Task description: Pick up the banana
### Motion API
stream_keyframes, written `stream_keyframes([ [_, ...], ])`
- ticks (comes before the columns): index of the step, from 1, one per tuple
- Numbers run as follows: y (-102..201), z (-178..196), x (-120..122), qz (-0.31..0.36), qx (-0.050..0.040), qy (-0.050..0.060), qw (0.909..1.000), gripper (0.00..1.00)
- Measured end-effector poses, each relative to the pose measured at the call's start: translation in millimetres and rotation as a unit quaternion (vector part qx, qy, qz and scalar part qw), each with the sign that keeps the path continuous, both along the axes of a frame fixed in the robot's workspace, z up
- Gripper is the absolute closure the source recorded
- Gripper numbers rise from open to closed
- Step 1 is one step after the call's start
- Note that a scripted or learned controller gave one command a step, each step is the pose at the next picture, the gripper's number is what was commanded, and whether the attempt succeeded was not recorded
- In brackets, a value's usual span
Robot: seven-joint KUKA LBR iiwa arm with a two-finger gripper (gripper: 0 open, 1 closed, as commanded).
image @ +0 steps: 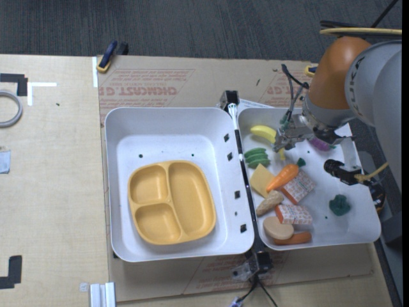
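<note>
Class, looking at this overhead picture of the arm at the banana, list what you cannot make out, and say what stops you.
- Gripper: too small and dark against the wrist to tell its state.
- Banana: whether it is touched; the gripper's tip blurs beside it.
- Purple item: partly hidden under the wrist.
- Arm: cut off by the right edge.

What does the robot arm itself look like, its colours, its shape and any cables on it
The arm is bulky and rounded, with smooth light grey casings and a glossy orange band above the wrist. Thin dark cables run down the wrist to a small dark metal gripper. A yellow cable crosses behind the arm.
</note>
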State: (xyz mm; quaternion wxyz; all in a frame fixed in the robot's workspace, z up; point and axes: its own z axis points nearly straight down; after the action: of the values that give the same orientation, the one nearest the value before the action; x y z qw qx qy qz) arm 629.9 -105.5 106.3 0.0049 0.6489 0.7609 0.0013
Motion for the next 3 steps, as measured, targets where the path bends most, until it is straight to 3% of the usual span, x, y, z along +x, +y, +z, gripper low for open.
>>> stream_keyframes([
  [1,-0.1,0.0,0.0,0.0,-0.0001,0.0,1.0,0.0],
  [2,-1.9,-7.8,-2.9,-0.028,0.0004,-0.003,0.9996,0.0],
  [3,-2.0,0.0,-4.2,-0.028,0.0007,-0.001,0.9996,1.0],
])
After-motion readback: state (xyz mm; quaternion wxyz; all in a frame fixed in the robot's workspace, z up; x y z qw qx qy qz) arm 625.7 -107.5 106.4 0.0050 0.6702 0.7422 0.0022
